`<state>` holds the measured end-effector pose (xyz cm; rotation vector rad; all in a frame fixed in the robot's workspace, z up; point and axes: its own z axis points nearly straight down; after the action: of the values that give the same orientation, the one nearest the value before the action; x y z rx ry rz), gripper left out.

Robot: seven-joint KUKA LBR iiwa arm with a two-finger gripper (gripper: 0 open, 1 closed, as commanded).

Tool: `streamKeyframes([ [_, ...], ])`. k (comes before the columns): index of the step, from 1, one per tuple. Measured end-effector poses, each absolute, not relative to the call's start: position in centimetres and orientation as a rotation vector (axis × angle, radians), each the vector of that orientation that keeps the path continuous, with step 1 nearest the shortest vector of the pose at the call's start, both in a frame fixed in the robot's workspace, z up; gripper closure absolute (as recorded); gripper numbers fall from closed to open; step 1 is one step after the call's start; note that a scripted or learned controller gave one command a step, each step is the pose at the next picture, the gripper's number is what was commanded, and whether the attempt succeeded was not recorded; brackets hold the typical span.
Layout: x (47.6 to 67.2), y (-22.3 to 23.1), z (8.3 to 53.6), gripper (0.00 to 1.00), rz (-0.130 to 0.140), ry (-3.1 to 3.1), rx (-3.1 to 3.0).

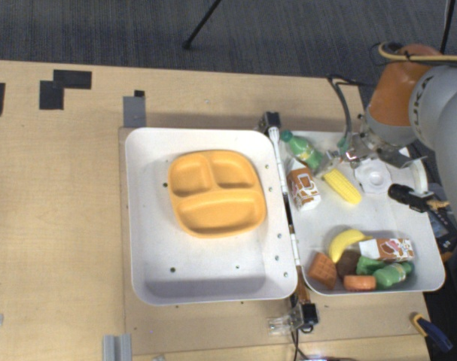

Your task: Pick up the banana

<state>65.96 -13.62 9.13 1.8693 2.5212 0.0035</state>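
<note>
Luckily the banana (345, 241) lay at about 6 o'clock in the right bin (431, 280), touching other toy food (379, 271). The gripper (354, 153) hung near 12 o'clock; I could not tell its state. It might grab the yellow corn (342, 186) instead.

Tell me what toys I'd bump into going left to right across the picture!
Orange divided plate → brown carton → corn cob → banana → green pepper
</note>
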Motion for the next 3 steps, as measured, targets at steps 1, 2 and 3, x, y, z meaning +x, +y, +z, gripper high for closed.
streamKeyframes([
  [1,59.6,-13.1,8.6,0.0,0.002,2.913,1.161],
  [2,55.3,-10.7,8.8,0.0,-0.011,3.098,0.422],
  [3,55.5,-10.9,9.9,1.0,-0.016,3.09,0.429],
])
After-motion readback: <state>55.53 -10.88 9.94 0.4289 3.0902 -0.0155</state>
